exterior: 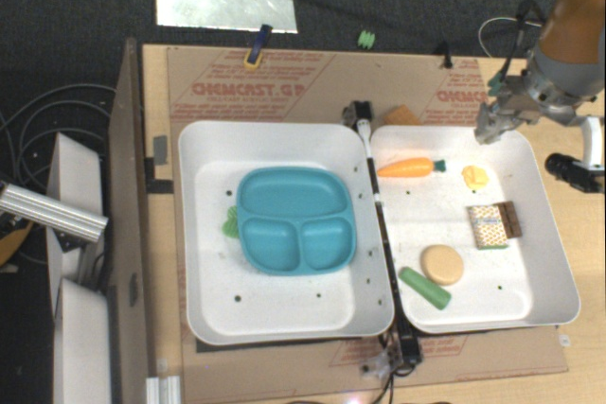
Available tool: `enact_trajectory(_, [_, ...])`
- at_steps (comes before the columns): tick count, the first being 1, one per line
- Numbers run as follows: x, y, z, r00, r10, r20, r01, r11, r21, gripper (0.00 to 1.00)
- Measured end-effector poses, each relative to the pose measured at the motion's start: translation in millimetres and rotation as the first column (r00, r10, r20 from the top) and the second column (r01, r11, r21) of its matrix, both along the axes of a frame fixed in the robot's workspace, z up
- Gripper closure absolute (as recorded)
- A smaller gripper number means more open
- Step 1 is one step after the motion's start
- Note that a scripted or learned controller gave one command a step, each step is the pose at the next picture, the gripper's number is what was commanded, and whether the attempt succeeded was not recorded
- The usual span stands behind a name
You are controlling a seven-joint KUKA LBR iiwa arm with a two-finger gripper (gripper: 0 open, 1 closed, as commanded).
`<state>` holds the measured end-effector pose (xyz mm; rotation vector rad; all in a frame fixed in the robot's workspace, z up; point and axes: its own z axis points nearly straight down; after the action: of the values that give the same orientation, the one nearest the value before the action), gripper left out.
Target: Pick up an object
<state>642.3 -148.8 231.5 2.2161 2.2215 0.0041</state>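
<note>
Gripper (492,130), carried on a grey arm (568,43) with an orange band, is recorded above the far right corner of the right bin (540,232); whether anything is clamped in it cannot be told from the camera view, and nothing is seen held. Items are listed from largest to smallest, each placed relative to the gripper. Left bin (204,232): white, shallow, well apart to the left and nearer the camera. Blue divided tray (295,220): lying in the left bin, well apart from the gripper, with a green scrap (230,224) showing at its left edge. Right bin: white, shallow, directly below and in front of the gripper. Orange carrot (409,168): lying flat to the left of the gripper and slightly nearer the camera, close to the wall between the bins. Tan round disc (442,264): well in front of the gripper and a little left, touching or just beside the green stick (424,289), which lies further front still. Patterned packet (490,226): in front of the gripper, beside a brown strip on its right. Small yellow piece (474,176): the nearest object, just in front of the gripper and slightly left. Status of the task: judged to be at its start, no object being lifted and all five lying on the bin floor. A descent, a closing on one object and a lift are judged to be left; the small yellow piece is the likeliest candidate by position.
</note>
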Motion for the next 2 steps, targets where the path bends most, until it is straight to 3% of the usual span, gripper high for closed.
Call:
enact_trajectory(1, [25, -26, -9, 1.000, -0.002, 0.001, 0.002, 1.000, -0.001, 1.00])
enact_trajectory(2, [27, 27, -11, 1.000, 0.006, -0.002, -0.006, 1.000, 0.001, 1.00])
